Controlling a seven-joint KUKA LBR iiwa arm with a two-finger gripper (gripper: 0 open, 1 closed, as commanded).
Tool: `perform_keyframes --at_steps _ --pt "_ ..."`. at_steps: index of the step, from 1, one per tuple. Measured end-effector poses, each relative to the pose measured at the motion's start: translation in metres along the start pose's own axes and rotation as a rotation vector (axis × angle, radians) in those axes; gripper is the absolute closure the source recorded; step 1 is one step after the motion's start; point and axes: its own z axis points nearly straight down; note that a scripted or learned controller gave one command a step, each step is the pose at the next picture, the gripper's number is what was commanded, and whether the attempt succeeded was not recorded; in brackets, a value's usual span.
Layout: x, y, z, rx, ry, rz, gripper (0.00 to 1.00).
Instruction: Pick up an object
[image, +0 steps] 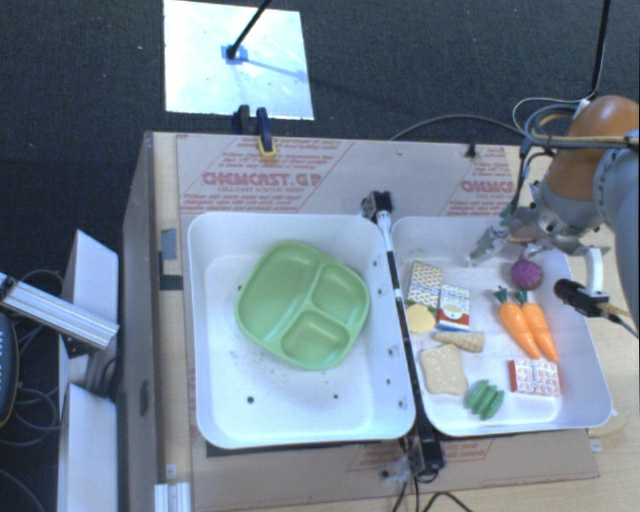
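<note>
Claw (497, 243) seemingly open above right bin (598, 385): two carrots (527, 325), one purple onion (526, 273)

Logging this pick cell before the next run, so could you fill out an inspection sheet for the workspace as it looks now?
Surface: bench topped with printed board, bearing the left bin and right bin side by side.
Job's things: right bin holds two carrots, purple onion, two small cartons, yellow disc, corn piece, bread slice, green pods, checked box.
Clutter: green divided plate in the left bin.
End effector: end effector low over the right bin's far edge; finger state unclear.
Cables: looped at the arm's wrist; more below the bench's near edge.
Surroundings: dark floor, a shiny sheet beyond the bench.
</note>
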Motion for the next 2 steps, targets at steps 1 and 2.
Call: perform_keyframes --at_steps 1,2 --pt "-0.0009 0.0002 0.0 0.001 0.001 -0.001 0.0" --pt "-0.0009 0.0002 0.0 0.001 0.001 -0.002 0.0"
